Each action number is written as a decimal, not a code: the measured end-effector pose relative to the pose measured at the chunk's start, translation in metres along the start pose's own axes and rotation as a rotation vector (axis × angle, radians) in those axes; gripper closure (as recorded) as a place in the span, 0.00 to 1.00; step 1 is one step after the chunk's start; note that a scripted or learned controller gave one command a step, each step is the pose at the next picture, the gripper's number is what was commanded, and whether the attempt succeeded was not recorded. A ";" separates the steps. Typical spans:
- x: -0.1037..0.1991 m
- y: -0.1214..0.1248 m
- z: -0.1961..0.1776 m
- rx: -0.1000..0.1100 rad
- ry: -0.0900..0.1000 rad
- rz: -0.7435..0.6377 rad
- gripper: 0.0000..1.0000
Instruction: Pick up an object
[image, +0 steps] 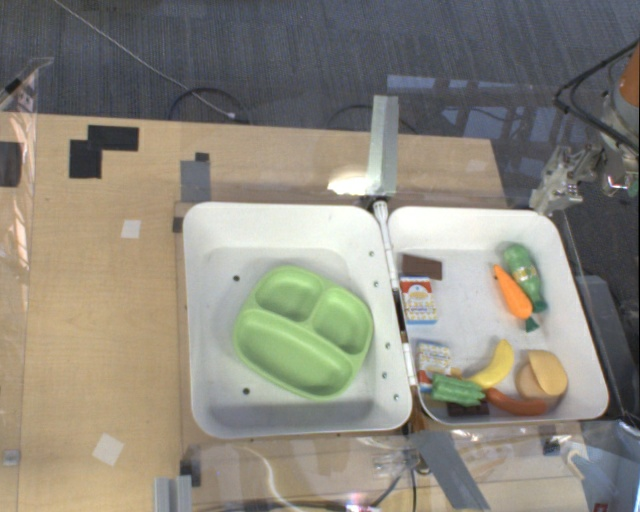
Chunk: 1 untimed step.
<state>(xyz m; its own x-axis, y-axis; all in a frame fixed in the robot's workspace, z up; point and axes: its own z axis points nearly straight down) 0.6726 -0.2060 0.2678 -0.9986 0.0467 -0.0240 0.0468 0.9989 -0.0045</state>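
Since toys crowd the right bin's (560, 240) front edge:
Risk: we may snag the banana (494, 363) with its neighbours.
Gripper (562, 180): we cannot tell its state.

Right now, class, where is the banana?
The banana lies near the front of the right bin, between the small carton and the bread roll.

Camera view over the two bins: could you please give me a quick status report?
Gripper outside right bin's far corner, nothing visibly held. Carrot, banana lying in right bin, untouched. Green plate in left bin. Nothing blocking.
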 end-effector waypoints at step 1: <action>0.002 0.001 0.006 -0.003 0.010 -0.001 0.00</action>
<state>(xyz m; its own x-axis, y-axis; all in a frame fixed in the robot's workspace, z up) 0.6712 -0.2049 0.2617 -0.9988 0.0461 -0.0135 0.0461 0.9989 -0.0014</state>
